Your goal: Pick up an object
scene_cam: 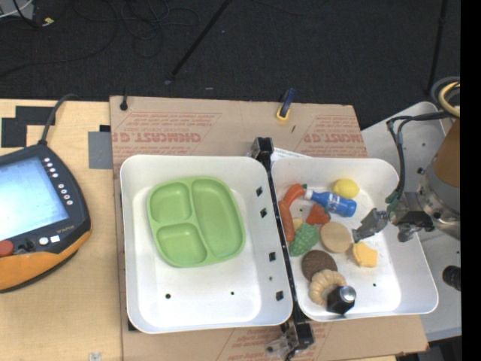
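The right bin holds several toy foods: a yellow ball, a blue bottle, an orange carrot, a green piece, a tan disc, a yellow wedge, a brown cookie, a beige pastry and a dark can. My gripper hangs over the right side of this bin, just right of the tan disc and above the yellow wedge. Its fingers are spread apart, and nothing is between them.
The left bin carries a green divided plate. A teach pendant lies at the far left on the bench. A blue and yellow clamp sits on the cardboard behind the bins. A black divider runs between the bins.
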### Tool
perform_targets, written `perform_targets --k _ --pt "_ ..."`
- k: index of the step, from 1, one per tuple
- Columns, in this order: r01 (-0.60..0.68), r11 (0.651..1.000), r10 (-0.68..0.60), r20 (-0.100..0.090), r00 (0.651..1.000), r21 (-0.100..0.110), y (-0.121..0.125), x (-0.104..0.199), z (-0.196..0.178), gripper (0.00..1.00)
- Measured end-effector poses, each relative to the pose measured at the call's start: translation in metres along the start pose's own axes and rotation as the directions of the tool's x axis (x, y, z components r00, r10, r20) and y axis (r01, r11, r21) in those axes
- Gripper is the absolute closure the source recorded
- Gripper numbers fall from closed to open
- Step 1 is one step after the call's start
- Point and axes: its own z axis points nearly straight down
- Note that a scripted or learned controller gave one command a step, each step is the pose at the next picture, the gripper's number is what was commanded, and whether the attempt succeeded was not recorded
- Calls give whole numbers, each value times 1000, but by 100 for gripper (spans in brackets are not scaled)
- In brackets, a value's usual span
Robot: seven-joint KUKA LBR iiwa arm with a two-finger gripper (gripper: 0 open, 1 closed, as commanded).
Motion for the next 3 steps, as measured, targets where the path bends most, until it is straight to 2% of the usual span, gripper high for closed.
perform_targets --k 1,2,3 --pt "2 1000 -2 2 1000 -10 2 0 -5 0" --pt "3 1000 -3 0 1000 -6 3 4 39 0" --pt "3 1000 -3 0 1000 -4 0 9 102 0"
